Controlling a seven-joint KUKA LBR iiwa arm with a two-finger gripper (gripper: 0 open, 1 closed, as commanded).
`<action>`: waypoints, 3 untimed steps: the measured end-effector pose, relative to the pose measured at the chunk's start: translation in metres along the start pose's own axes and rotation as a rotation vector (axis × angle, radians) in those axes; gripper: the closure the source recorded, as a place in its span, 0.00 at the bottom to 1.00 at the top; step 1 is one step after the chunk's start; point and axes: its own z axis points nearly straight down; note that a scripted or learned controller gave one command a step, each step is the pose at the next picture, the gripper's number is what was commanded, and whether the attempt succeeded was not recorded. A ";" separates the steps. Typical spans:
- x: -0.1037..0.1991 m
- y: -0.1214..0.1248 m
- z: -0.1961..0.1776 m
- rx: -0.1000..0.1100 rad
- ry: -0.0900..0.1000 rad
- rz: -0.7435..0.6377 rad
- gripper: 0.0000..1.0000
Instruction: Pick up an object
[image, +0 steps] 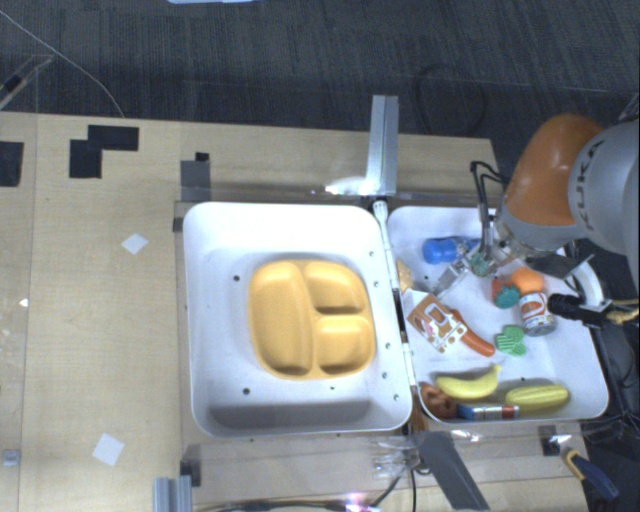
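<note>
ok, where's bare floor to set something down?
Left bin: bare strip all round the yellow tray, widest along the near wall. Right bin is crowded: banana, can, blue bottle, gripper.

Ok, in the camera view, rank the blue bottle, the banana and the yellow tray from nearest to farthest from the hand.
1. Blue bottle, right bin, just left of the hand.
2. Banana, near edge of the right bin.
3. Yellow tray, left bin.
</note>
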 end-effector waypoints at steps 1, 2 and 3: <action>-0.047 0.019 0.008 0.035 0.035 -0.009 0.00; -0.052 0.015 0.008 0.036 0.038 -0.126 0.00; 0.010 0.045 0.003 0.014 0.009 -0.068 0.00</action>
